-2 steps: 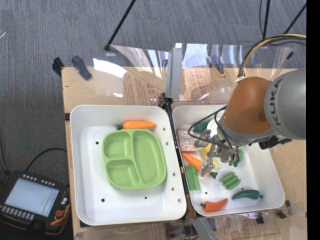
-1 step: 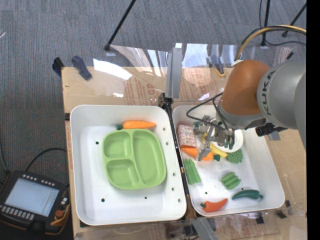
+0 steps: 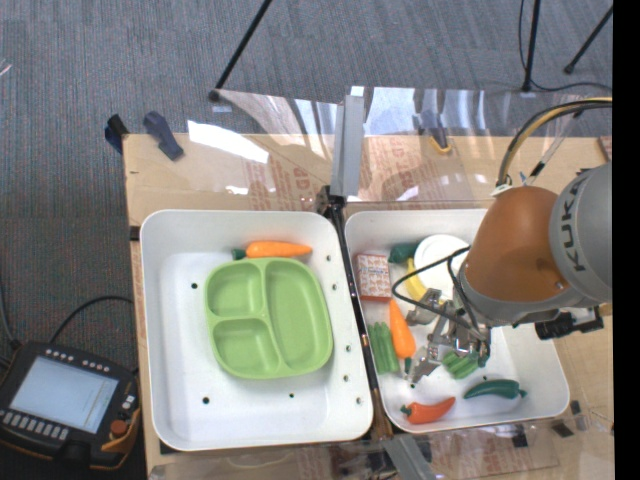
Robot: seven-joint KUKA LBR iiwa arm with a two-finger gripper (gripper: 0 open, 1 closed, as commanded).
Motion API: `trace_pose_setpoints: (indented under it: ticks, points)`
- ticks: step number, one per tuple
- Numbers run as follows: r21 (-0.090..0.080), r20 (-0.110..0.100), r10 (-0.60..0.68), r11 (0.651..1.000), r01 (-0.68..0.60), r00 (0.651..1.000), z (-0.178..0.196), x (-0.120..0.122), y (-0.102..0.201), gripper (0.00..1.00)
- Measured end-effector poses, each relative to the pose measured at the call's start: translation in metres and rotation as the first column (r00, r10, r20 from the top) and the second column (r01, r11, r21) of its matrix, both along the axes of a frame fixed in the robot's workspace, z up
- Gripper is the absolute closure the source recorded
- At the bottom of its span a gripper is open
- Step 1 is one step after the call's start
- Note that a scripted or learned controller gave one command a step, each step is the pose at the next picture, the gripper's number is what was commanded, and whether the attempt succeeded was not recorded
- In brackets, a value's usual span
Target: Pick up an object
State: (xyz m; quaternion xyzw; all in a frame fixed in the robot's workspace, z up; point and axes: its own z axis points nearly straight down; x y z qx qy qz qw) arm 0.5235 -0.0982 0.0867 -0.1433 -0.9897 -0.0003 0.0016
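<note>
The camera view is being taken up on its right by the grey arm with its orange band (image 3: pixel 515 248), and the metal two-finger pincer (image 3: pixel 447 346) is being held low inside the right-hand white bin (image 3: pixel 548 368), among the toy food. Whether the pincer is standing wide or narrow cannot be told, and nothing is being seen held in it.

Several candidates are lying close around it. A small orange plastic carrot (image 3: pixel 401 331) is lying just to its left, with a dark green pod-shaped piece (image 3: pixel 383 348) beyond that. A short green piece (image 3: pixel 462 366) is sitting just below it, seemingly touching. A red-orange chilli pepper (image 3: pixel 430 409) and a dark green chilli (image 3: pixel 494 390) are lying further toward the near rim.

The crowding is being judged the main risk: the carrot and the short green piece could both be caught, or one could be nudged aside so that the close comes on nothing. The rounded toys may also be squeezed out sideways.
</note>
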Motion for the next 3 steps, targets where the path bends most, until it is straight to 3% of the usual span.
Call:
trace_pose_setpoints:
  ticks: [2,3]
  points:
    - [-0.001,-0.002,-0.289,0.957,0.289,0.957,-0.001,-0.039,0.014,0.0]
    - [-0.001,-0.002,-0.243,0.97,0.243,0.97,0.0,-0.048,0.009,0.0]
